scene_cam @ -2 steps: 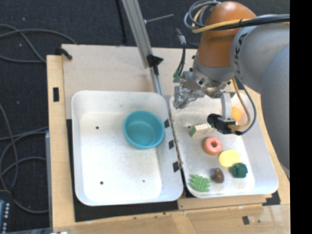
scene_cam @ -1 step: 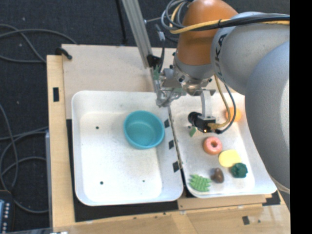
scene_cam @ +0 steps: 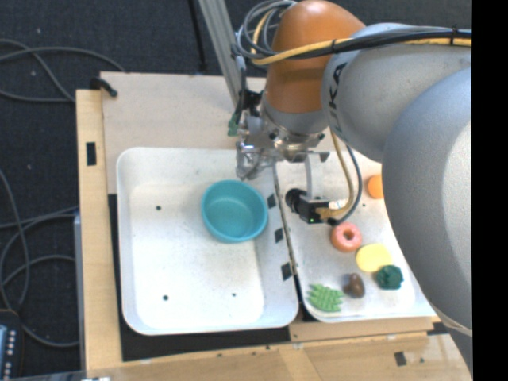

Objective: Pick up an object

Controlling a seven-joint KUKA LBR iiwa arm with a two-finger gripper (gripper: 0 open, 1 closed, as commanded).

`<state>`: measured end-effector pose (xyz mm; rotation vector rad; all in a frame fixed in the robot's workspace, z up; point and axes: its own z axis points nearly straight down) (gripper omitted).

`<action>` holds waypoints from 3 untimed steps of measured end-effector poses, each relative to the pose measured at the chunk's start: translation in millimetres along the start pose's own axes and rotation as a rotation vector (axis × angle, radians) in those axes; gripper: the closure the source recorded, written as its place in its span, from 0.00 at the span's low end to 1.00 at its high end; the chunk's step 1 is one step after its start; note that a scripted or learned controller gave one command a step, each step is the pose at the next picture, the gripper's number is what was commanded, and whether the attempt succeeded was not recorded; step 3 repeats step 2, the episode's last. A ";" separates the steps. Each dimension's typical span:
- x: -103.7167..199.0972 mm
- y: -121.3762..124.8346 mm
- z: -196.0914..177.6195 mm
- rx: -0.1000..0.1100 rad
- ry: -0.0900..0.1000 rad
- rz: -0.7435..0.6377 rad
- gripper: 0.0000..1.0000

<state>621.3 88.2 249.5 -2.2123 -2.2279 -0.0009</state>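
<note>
a: camera view. where's the gripper?
b: gripper [scene_cam: 248, 165] hangs over the back edge of the left bin [scene_cam: 159, 292], near the divider between the two bins. grey arm [scene_cam: 413, 117] with the orange band [scene_cam: 305, 54] comes in from the right and covers most of the right bin [scene_cam: 317, 314].
a: jaws?
b: cannot tell. the wrist hides them from this angle, and nothing shows between them.
a: what's there to pick?
b: left bin: a blue bowl [scene_cam: 233, 210], upright, just in front of the gripper, close but i can't say touching. right bin, front corner: pink ring [scene_cam: 346, 236], yellow lump [scene_cam: 374, 257] just beside it, dark green piece [scene_cam: 389, 277], small brown piece [scene_cam: 355, 286], light green ridged piece [scene_cam: 325, 298] at the front rim. an orange object [scene_cam: 375, 186] peeks out from under the arm farther back.
a: anything lifted?
b: all of them lie on the bin floors.
</note>
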 end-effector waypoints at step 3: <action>-3.7 0.3 1.6 0.001 0.000 0.005 0.00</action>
